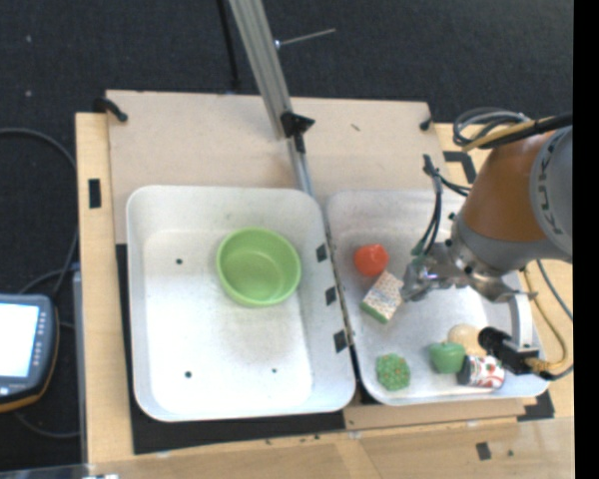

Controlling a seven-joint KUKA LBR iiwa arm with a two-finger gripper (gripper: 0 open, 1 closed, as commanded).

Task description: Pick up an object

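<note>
The right bin (374,211) holds a red ball (370,259), a pale block with a green edge (382,297), a bumpy green item (392,370), a smooth green item (446,356), a cream ball (463,335) and a red, white and black object (485,367). My gripper (416,283) is low in this bin, right beside the pale block's right side. Whether it touches the block is not clear from here. The orange wrist band (504,193) sits above it.
The left bin (170,317) contains a green bowl (259,265). A metal pole (265,63) slants down to the gap between the bins. A handheld screen (10,347) lies at the far left, off the bench.
</note>
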